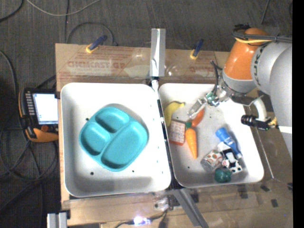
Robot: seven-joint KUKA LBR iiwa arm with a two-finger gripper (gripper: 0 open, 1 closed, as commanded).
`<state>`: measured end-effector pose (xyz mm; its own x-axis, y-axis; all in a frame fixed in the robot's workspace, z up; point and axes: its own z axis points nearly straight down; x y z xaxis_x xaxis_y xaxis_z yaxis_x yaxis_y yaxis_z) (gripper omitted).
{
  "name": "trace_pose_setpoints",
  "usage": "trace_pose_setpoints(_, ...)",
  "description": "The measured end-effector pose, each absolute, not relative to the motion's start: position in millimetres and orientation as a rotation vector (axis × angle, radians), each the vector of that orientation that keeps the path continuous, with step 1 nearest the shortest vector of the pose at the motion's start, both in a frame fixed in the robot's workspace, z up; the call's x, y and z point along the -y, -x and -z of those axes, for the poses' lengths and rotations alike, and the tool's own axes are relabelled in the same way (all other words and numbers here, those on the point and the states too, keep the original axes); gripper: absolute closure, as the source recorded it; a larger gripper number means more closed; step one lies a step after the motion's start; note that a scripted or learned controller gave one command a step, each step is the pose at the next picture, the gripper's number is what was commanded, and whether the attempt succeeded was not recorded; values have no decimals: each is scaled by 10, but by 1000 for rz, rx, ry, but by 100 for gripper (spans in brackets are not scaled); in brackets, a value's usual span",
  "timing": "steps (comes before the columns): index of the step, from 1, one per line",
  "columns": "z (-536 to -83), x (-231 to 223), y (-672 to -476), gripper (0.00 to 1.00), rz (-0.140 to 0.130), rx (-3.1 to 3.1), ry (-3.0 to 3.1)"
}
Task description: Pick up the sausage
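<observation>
Camera view, top-down at a slant:
Bench: two white bins side by side; left bin (71, 127) holds a teal divided plate (114, 137).
Right bin (256, 156): holds the clutter, listed below.
Arm: grey w/ orange band (242, 56), comes in from the right, over the right bin's upper part.
Gripper (202, 107): low in the right bin's upper middle, metal fingers angled down-left toward the bin floor. Jaws look partly apart; a thin reddish-orange piece sits right at the tips.
Sausage (198, 117): my best guess for that thin reddish piece; lies just beside/under the fingertips, upper middle of right bin. Small and partly covered, so ID is not certain.
Long axis: runs diagonal, upper-right to lower-left, roughly in line w/ the fingers.
Key relation: sausage is touching or nearly touching the tips, just below-left of them. Can't tell if it's actually between the fingers, so not calling it held.
Next move (judgement): needs jaws to straddle the short width, across the diagonal, then close.
Neighbours: carrot (191, 142) just below; small red-white carton (177, 132) to its left; yellow item (172, 111) near the bin's left wall.
Farther off: blue bottle (226, 137), dark green item (222, 175), black-white toy (232, 159), lower right, well apart from the gripper.
</observation>
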<state>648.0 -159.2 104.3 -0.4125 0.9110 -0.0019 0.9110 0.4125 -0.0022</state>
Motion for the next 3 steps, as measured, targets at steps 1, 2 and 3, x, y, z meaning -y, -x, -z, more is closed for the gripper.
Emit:
trace_pose_setpoints(1, -895, 1881, -6494, 0, -5, -2599, -1749)
trace_pose_setpoints(2, -1012, 1874, -6512, 100, -6, -2596, -1743)
trace_pose_setpoints(3, -1791, 2022, -6471, 100, 5, -2674, -1643)
